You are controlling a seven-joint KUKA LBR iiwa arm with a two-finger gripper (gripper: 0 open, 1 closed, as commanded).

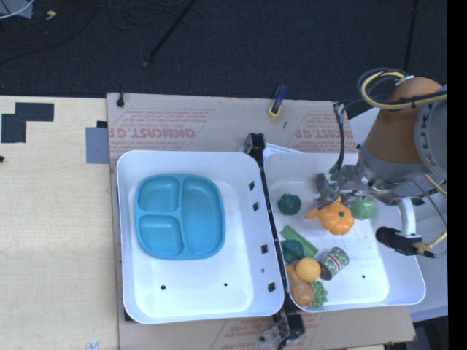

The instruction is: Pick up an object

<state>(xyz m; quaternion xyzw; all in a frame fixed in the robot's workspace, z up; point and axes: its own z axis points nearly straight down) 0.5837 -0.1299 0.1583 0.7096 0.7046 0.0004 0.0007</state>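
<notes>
Currently the gripper [330, 189] sits low in the right bin [398, 286], touching the orange pumpkin [336, 218] beside the green ball [363, 208]; its finger state cannot be determined, and no lift has yet occurred.

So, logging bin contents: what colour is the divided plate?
Light blue, clearest in the camera view.

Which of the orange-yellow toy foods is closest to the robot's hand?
The orange pepper, right beside the hand. The yellow lemon and orange piece lie farther off, at the right bin's lower-left corner.
</notes>
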